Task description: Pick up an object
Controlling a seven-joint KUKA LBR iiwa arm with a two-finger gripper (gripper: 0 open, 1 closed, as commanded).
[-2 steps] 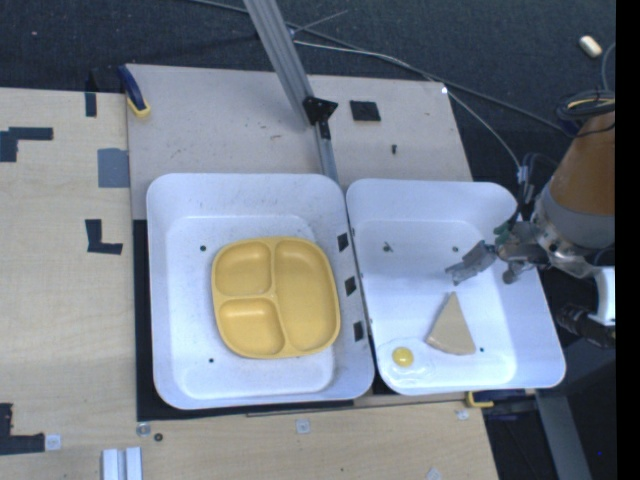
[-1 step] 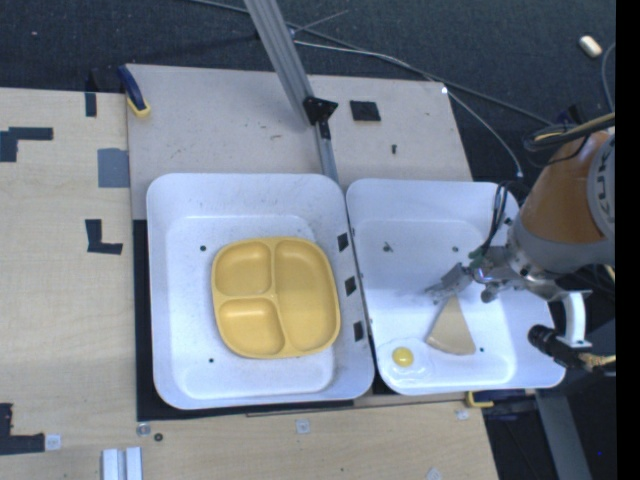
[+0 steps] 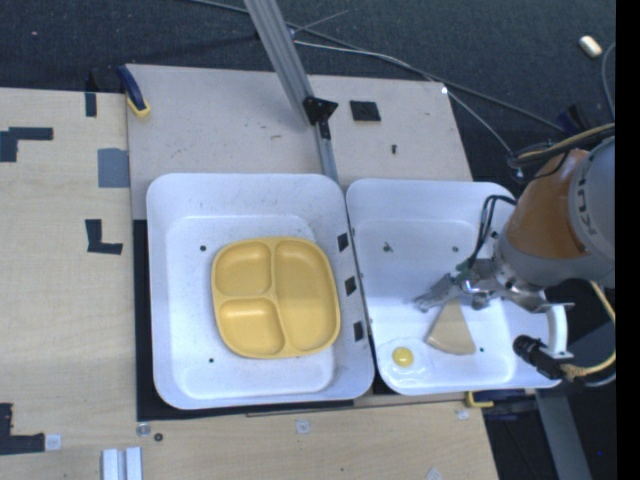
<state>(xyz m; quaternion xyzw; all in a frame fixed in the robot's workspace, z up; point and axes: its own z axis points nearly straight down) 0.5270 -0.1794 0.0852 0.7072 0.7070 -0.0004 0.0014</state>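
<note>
Wooden bench, two white bins; gripper [image 3: 443,293], grip state unclear, above tan wedge [image 3: 452,332] with yellow disc [image 3: 402,357] at 8 o'clock—looks light, stiff; pinch edges.

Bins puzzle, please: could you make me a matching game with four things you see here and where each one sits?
Things:
1. yellow divided plate
2. tan wedge
3. small yellow round piece
4. gripper

Places:
A. right bin, near its front edge
B. middle of the left bin
C. just above the tan wedge
D. right bin, right of the round piece

Pairs: 1-B, 2-D, 3-A, 4-C
</note>
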